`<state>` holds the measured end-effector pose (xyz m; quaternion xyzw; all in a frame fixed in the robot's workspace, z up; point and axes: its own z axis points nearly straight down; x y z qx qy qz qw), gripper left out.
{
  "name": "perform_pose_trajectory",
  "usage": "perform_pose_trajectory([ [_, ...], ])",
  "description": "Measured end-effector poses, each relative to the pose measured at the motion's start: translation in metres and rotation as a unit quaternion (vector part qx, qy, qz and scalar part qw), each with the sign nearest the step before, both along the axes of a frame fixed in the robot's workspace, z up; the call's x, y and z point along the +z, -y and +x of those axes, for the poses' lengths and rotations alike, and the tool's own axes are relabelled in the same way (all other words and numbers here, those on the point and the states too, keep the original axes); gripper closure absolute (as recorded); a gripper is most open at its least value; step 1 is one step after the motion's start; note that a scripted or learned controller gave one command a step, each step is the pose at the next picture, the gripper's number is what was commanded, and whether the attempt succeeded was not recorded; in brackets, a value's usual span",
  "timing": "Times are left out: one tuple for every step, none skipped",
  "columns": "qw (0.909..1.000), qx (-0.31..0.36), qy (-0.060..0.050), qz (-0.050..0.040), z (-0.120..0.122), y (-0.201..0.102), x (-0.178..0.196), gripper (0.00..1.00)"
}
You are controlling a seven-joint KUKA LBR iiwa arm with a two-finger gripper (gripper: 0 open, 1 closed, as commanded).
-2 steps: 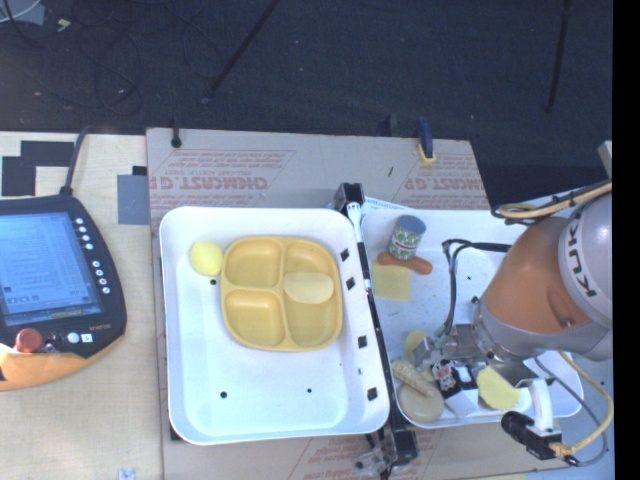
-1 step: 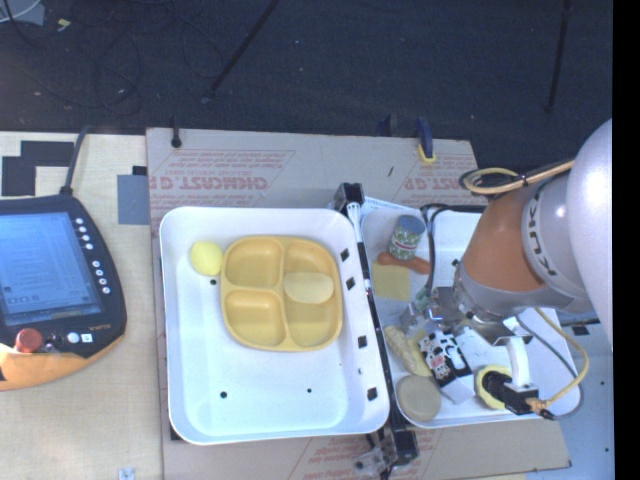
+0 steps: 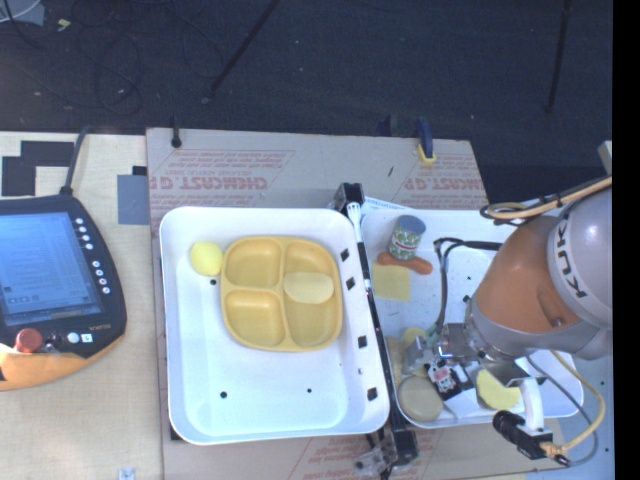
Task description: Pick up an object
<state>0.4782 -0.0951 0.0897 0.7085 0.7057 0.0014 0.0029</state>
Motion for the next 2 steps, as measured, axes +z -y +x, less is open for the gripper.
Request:
perform_pose_trajectory([
  [1.0, 0.001, -0.001, 0.002, 0.002, -0.001, 0.011, 1.0],
  [1.0, 0.006, 0.002, 0.0022, 0.062, -0.067, 0.103, 1.0],
])
